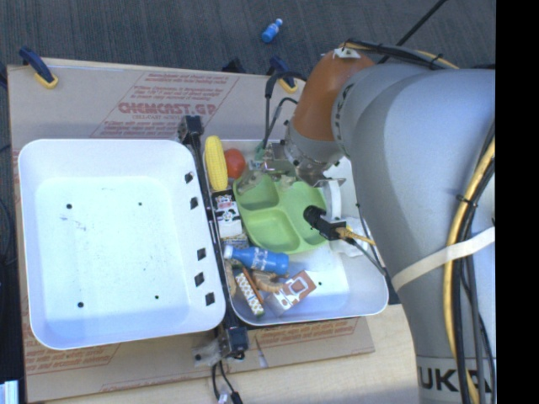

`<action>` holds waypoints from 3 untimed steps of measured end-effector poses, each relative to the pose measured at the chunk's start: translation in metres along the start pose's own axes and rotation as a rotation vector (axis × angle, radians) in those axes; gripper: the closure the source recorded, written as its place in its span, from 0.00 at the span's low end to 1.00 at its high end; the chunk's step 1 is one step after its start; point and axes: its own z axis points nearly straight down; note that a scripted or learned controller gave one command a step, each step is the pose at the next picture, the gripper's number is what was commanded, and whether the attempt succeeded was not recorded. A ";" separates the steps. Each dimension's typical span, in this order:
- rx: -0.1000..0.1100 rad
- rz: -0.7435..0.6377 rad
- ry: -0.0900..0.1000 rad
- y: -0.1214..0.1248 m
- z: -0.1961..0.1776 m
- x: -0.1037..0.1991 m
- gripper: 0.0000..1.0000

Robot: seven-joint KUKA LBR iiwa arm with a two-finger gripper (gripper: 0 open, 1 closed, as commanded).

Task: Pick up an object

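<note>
Green sectioned dish [282, 217], yellow corn cob [216, 162], red ball [234, 162], blue bottle [261, 259] and snack packets [274, 291], jumbled in right bin [366, 297].

Looks like a robotics lab or test cell, not anyone's home. A big grey industrial arm [421, 167] with an orange band sits over two shallow white bins [38, 251] clamped side by side on a cardboard sheet [168, 99] with printed red lettering. Blue clamps [38, 66] pin the cardboard down, loose cables [438, 7] run across a dark carpet-like floor [126, 15], and cable bundles hang off the arm.
</note>
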 end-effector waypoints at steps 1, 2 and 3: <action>-0.018 0.007 -0.017 -0.048 -0.005 0.015 0.00; -0.026 0.012 -0.035 -0.047 -0.018 0.005 1.00; -0.019 0.004 -0.021 -0.047 -0.016 0.014 0.00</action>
